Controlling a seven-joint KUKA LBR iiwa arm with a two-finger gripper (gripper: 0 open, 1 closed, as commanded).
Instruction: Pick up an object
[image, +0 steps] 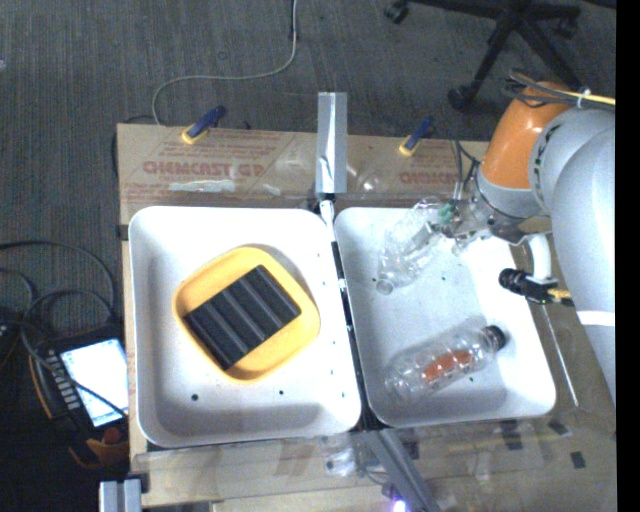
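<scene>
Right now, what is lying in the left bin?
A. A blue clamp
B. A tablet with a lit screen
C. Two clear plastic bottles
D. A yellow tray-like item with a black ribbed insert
D: the yellow item with a black ribbed insert lies alone in the left bin, while two clear plastic bottles, one upper and one lower, lie in the right bin.

2 clear glossy plastic bottles (440, 365); smooth white bins (160, 400); yellow tray (248, 310), matt black ribbing.
</scene>
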